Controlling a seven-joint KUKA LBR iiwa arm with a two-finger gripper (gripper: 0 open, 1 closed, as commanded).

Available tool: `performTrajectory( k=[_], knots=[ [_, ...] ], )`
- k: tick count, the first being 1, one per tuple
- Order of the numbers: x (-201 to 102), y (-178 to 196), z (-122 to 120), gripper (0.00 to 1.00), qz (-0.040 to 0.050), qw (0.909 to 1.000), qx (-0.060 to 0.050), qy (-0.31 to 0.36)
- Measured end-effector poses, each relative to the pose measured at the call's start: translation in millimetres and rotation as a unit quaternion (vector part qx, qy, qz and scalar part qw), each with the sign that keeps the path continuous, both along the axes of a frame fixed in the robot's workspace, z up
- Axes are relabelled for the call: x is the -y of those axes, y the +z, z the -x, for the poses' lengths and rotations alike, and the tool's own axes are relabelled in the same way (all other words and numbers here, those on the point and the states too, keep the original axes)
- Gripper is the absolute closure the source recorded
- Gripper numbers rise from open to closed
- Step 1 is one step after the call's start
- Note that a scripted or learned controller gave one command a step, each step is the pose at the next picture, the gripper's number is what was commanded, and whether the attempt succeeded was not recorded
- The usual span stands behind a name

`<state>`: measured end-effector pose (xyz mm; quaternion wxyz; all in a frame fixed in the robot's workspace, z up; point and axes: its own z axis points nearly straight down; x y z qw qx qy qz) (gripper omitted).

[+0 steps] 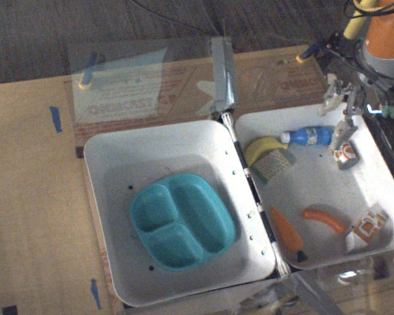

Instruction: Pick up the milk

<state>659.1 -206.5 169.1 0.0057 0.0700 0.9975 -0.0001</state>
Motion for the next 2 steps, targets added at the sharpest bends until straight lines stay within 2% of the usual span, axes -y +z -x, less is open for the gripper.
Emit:
performTrajectory(
  k=[1,2],
  knots=[
    [-18.9,-11.6,8.1,0.00,-0.0019,0.9833,-0.003,-0.182],
    [-24.1,-41.1,31.2,0.00,-0.0021,0.9820,-0.003,-0.189]
  ],
)
